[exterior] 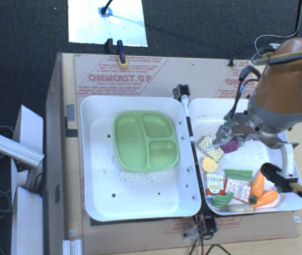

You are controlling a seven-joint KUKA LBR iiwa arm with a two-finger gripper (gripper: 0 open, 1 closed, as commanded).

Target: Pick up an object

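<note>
Here the grey-and-orange arm's jaws (pixel 226 138) hang low in the right white bin (pixel 214 116), their state unclear, over a small purple toy (pixel 230 145); a straight, centred descent suits.

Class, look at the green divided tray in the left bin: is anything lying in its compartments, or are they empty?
Empty. The green tray lies flat in the left bin, and all three compartments show bare green plastic; the toy items sit in the right bin.

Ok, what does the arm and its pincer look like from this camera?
The arm is a bulky rounded body, orange on top, grey below. Thin cables loop beside it at its upper left. Its pincer is a small grey metal head with dark parts.
</note>
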